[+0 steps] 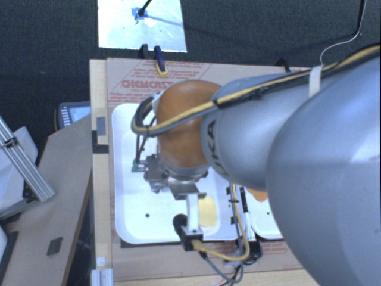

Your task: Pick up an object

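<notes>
A pale yellow object (208, 211) lies in the left white bin (128, 159), near its front right corner. Part of an orange object (256, 194) peeks out from under the arm in the right bin (269, 227). My gripper (156, 177) hangs low over the middle of the left bin, to the left of the yellow object and mostly hidden by the orange wrist band (181, 130). The big grey arm covers most of the right bin and the back of the left one.
The bins rest on a cardboard sheet (161, 79) with red print. A clamp (159, 61) sits at its back edge, with a shiny plate (141, 16) behind it. An aluminium bar (24, 165) leans at the far left.
</notes>
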Controlling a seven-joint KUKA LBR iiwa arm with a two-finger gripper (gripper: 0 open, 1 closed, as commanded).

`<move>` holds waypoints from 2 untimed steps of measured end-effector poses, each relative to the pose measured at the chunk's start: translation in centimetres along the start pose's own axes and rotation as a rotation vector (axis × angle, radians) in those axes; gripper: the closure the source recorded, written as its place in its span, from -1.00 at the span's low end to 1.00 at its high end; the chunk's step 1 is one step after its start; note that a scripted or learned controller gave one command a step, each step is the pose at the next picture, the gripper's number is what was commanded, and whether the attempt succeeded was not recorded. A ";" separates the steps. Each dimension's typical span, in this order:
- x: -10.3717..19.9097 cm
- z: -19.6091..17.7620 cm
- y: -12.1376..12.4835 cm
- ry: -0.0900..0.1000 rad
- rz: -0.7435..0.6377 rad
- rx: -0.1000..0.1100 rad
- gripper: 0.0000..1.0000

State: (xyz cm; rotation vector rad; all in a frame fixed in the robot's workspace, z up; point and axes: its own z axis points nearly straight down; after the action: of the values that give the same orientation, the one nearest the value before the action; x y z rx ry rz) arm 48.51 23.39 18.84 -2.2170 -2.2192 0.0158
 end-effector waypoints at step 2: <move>-1.6 3.5 -0.1 -0.002 0.002 0.002 1.00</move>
State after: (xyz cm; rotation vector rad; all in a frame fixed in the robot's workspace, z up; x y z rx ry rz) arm 48.40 21.74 15.40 -2.2193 -2.2165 0.0203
